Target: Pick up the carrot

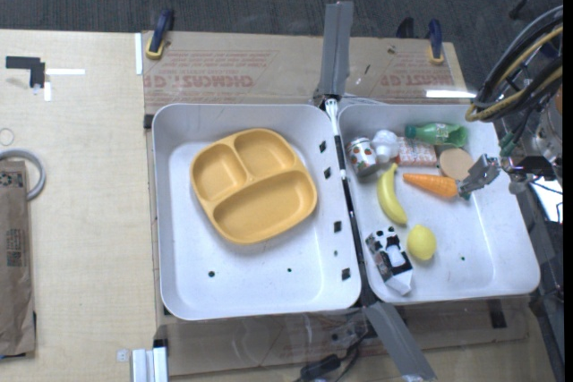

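camera view: gripper (pixel 474 178) at the frame's right, fingers apart, touching the carrot's (pixel 430 184) right tip in the right bin (pixel 501 268), beside the banana (pixel 390 196).

Single fixed camera, mounted above the bench (pixel 72 219), looking down at a slant. Both white bins sit mid-frame: left bin (pixel 179 282), right bin (pixel 501 273). Dark floor along top edge. Moderate distance; whole bench width visible.
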`<state>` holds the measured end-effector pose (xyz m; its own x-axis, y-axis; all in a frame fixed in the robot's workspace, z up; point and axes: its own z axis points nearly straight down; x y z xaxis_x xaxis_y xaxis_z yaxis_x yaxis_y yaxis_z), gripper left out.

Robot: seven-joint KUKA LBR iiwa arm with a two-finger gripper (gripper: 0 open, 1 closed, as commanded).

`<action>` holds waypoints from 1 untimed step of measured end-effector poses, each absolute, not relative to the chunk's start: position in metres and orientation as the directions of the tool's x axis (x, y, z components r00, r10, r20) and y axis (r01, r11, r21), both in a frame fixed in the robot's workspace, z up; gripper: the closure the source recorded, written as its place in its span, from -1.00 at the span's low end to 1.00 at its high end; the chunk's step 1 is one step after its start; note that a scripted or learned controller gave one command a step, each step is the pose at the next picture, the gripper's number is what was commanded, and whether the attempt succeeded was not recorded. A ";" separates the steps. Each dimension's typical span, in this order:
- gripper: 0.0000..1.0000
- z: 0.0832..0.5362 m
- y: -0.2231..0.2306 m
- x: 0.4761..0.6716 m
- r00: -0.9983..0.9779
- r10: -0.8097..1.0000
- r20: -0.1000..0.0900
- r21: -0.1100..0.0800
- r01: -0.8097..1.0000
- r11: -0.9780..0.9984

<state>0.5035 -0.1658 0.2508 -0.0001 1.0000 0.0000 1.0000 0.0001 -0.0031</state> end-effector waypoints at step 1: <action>-1.00 0.110 -0.199 0.554 -0.034 0.999 -0.001 -0.002 0.999 0.034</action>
<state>0.5543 -0.1990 0.1099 -0.0335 0.9994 -0.0005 0.9994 0.0335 -0.0016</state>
